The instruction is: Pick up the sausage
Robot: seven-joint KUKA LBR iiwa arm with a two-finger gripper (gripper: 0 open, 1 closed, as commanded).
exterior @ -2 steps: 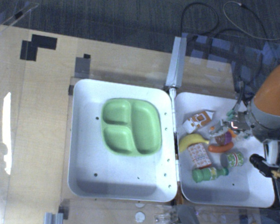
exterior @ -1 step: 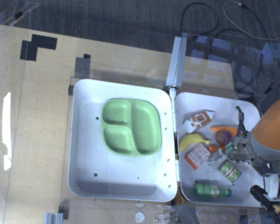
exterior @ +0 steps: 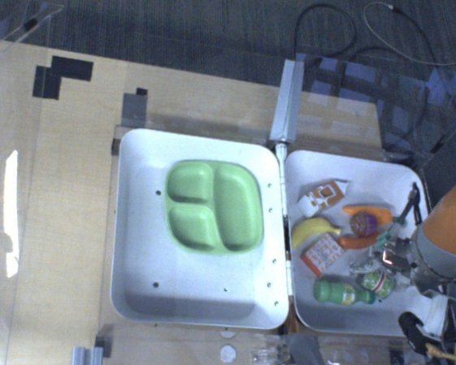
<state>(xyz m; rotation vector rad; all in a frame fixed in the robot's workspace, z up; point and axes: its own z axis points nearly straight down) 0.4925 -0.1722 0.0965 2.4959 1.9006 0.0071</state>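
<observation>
Green bottle (exterior: 348, 293): lies on its side near the front edge of the right bin (exterior: 311, 314), cap end toward the left.

Tool (exterior: 386, 265): low over the right bin's right side, just above the green bottle; whether it is wide or narrow I cannot tell, and nothing shows clearly held in it.

Arm (exterior: 451, 232): grey with an orange band, reaching in over the right bin's right edge.

Red-and-white packet (exterior: 322, 254): flat in the middle of the right bin, just behind the bottle.

Banana (exterior: 314, 228): beside the packet, toward the bin's left wall.

Sausage (exterior: 362, 239): reddish-orange, lying across the middle of the right bin, right of the banana, just left of the tool.

Purple round piece (exterior: 362, 224): just behind the sausage.

Carrot (exterior: 368, 211): orange, behind the purple piece.

White-and-brown carton (exterior: 322, 196): toward the bin's far left corner.

Green divided plate (exterior: 213, 206): in the middle of the left bin (exterior: 136, 233).

Bench (exterior: 43, 222): pale wood, carrying both bins side by side.
</observation>
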